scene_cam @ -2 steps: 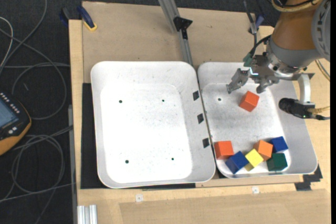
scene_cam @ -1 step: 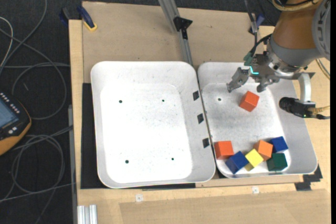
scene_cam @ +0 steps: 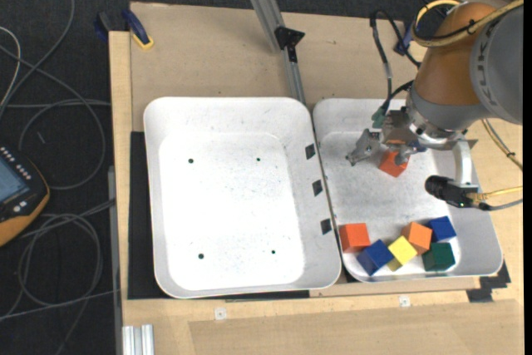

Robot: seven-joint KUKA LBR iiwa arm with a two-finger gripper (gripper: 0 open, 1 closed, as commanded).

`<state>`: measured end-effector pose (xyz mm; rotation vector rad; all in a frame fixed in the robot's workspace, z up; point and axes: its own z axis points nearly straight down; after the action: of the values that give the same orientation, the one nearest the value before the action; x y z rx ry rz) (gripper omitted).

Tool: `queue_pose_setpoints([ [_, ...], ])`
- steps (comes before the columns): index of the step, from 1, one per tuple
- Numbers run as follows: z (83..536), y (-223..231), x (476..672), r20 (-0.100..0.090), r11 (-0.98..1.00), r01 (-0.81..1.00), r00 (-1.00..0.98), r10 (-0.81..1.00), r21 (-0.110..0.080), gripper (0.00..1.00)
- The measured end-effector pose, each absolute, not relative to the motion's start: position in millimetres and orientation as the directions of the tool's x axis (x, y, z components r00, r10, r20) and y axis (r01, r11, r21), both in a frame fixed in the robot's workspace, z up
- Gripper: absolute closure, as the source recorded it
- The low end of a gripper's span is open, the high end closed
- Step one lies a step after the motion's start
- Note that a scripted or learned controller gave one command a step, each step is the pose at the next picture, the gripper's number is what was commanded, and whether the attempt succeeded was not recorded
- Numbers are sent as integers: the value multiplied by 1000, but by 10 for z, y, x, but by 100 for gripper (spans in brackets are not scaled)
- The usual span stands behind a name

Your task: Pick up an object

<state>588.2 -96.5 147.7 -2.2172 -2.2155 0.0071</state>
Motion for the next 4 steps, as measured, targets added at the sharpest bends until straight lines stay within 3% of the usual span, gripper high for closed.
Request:
queue_pose_setpoints([
  [1, 966, -956, 5871, 2, 0, 1000, 0, 1000, -7, 0],
  [2, 1109, -957, 5893, 2, 0, 1000, 0, 1000, 1, 100],
  [4, 2207, -994, 5999, -1, 2, 1000, -2, 1000, 9, 100],
])
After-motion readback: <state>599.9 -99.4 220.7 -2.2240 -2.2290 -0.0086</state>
